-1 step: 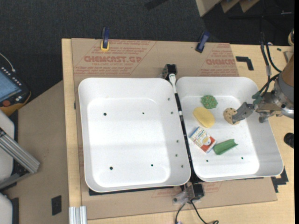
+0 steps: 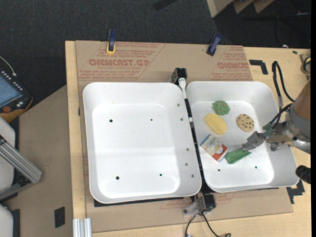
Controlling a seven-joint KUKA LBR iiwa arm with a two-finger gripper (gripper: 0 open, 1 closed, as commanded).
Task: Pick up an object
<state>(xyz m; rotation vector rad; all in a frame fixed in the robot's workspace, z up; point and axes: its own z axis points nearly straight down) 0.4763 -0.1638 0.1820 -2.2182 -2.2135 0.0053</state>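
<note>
1. Left bin (image 2: 98,132): bare white floor with a few dark dots, raised rim all round. Ample open room here, though well apart from the work.
2. Seam between the bins (image 2: 189,117): rims side by side, dark strip along the join. An edge to clear on any carry to the left.
3. Right bin (image 2: 261,177), left part: printed packet (image 2: 214,147) close to the left wall; yellow lump (image 2: 216,123) just beyond it on the far side; knobbly green piece (image 2: 220,107) farther still. Tight cluster, little free floor between.
4. Green elongated piece (image 2: 238,155): lying at a slant in the near middle of the right bin, left end just beside the packet. Judged the likely target, being nearest the tool.
5. Cookie (image 2: 245,122): flat on the floor, to the far side of the green elongated piece, apart from it.
6. Gripper (image 2: 254,142): low over the right end of the green elongated piece, at or near contact. Released or clenched: cannot tell from this angle. No secure hold visible.
7. Risks, as judgement: end-on grab of a long piece, hence pivot or slip on lifting; nudge of the piece into the packet; cookie brushed by the wrist.
8. Free room: open floor near and right of the target; right wall close behind the arm, limiting retreat sideways. Straight up looks the cleanest exit.
</note>
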